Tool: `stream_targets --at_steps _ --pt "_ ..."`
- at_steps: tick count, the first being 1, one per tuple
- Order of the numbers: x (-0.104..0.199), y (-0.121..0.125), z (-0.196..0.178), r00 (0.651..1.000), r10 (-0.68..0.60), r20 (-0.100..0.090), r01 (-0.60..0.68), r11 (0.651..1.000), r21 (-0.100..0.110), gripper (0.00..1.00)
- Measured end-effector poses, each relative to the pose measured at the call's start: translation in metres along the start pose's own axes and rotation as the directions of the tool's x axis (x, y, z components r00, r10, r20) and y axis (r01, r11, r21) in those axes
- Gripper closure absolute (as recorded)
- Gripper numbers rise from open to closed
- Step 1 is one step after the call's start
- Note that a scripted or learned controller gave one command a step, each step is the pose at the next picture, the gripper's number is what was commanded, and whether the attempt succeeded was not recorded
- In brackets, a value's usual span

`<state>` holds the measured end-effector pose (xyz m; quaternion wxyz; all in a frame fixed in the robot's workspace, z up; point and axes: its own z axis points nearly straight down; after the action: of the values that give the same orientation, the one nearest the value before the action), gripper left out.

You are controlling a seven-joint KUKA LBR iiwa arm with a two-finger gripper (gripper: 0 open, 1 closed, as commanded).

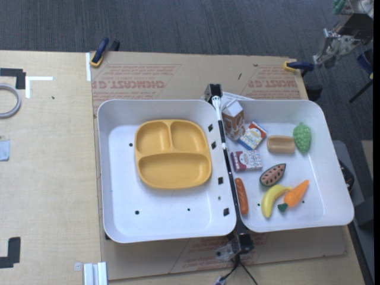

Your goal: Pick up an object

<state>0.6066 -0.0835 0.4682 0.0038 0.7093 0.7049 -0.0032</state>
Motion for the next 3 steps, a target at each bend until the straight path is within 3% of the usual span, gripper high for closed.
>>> stream_targets --at_steps 3 --pt "0.001 0.003 -0.027 1.000 -0.009 0.006 0.009 1.000 -0.001 1.00"
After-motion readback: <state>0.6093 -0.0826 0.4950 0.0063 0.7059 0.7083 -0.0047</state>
